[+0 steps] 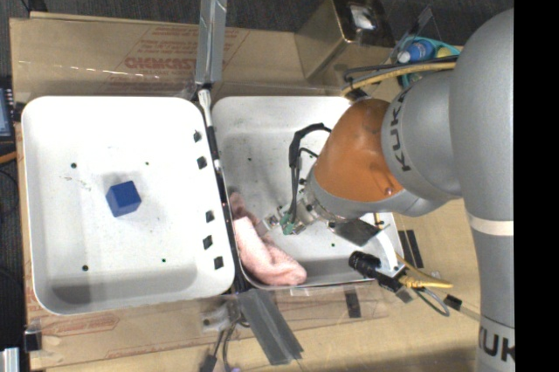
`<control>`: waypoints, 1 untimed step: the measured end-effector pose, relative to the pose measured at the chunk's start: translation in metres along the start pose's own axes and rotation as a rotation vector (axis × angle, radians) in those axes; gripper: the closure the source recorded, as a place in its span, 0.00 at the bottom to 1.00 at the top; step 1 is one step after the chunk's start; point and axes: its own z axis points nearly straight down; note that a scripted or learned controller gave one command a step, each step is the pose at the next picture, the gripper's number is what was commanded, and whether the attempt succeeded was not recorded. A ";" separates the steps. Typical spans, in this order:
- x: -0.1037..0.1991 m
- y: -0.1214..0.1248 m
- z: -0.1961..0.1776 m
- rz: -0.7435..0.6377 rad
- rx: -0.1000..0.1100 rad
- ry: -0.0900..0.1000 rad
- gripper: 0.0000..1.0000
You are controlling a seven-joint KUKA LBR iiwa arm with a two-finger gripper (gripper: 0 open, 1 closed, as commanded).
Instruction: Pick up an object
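Just right of the pink cloth point(265, 255), which lay bunched in the right bin's point(262, 121) near-left corner, your pincer point(291, 220) hung low over the bin floor, apparently in the reach-down step with nothing seen in its grip. I could not tell how it was set; the orange wrist band hid most of it. The next move probably called for shifting left onto the cloth. The blue cube point(124, 197) sat well left of it, in the other bin.
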 end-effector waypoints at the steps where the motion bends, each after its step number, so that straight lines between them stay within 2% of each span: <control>1: 0.000 0.000 0.000 0.000 0.000 0.000 0.00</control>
